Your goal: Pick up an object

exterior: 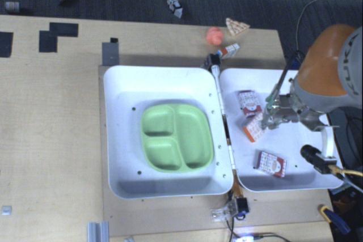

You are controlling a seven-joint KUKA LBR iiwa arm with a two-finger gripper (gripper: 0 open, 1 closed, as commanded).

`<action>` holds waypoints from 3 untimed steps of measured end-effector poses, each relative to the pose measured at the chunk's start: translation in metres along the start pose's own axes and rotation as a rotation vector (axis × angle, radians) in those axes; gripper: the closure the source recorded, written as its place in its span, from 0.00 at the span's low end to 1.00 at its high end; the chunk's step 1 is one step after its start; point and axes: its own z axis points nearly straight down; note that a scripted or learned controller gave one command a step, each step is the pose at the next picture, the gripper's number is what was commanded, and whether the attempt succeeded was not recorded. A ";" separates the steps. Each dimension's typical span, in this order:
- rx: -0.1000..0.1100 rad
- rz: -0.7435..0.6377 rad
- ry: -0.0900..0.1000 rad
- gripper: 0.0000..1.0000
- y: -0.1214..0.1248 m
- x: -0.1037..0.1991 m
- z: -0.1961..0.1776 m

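Now, gripper (271, 119) low in right bin (295, 79), touching orange packet (253, 131), grasp state unclear.

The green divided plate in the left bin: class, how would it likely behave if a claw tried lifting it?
The green divided plate looks like rigid moulded plastic, so probably stiff and light. Its smooth surface could be slippery. It lies flat and wide, so a claw would likely need its rim.

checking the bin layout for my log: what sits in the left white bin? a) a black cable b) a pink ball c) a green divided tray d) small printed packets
c, the left bin holds a green divided tray with three compartments, while the small packets lie in the right bin near the gripper.
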 end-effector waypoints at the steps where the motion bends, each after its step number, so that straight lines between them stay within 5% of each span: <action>1: 0.002 0.001 0.000 0.00 -0.001 -0.001 0.000; 2: -0.004 0.003 -0.001 0.00 0.030 -0.022 0.099; 3: -0.008 0.000 -0.003 1.00 0.031 -0.023 0.087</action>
